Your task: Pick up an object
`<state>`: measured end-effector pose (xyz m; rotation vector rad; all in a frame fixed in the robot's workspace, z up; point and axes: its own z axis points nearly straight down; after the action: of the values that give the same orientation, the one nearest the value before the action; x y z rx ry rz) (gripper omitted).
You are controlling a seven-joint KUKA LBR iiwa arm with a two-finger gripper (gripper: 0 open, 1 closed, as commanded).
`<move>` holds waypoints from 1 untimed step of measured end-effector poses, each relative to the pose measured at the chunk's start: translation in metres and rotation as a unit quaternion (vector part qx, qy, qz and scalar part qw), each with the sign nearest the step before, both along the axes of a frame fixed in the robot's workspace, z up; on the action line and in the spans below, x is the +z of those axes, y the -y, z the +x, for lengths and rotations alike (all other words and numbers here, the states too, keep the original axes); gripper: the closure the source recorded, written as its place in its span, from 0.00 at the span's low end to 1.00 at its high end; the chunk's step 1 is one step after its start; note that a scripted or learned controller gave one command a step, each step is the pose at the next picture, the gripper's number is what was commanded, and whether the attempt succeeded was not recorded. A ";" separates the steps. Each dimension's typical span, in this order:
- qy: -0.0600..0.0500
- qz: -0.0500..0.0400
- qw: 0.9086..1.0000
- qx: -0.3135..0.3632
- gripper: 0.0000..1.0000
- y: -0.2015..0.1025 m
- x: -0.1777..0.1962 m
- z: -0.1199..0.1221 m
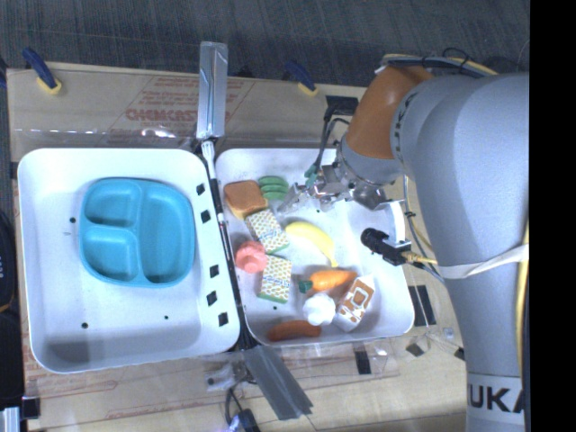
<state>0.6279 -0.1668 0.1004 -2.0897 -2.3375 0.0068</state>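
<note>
The right bin (391,318) holds several toy foods. A brown bread slice (244,196) and a green piece (273,187) lie at its far left. Nearer the middle are a checkered packet (267,228), a yellow banana (310,238) and a pink piece (251,256). Toward the front lie a second checkered packet (276,279), an orange carrot (328,279), a white ball (318,310), a small carton (355,301) and a red sausage (292,330). My gripper (308,193) hangs low over the bin's far part, just right of the green piece and above the banana.
The left bin (45,331) holds a blue divided tray (139,230). A metal bar (211,88) rises at the far end of the wall between the bins. My arm's grey body (468,196) covers the right bin's right side.
</note>
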 end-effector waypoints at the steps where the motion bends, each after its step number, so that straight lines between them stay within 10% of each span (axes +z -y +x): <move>1: 0.002 0.000 0.999 0.039 0.00 0.016 -0.009 -0.063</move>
<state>0.5653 -0.1825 0.0917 -1.9985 -2.4203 0.0021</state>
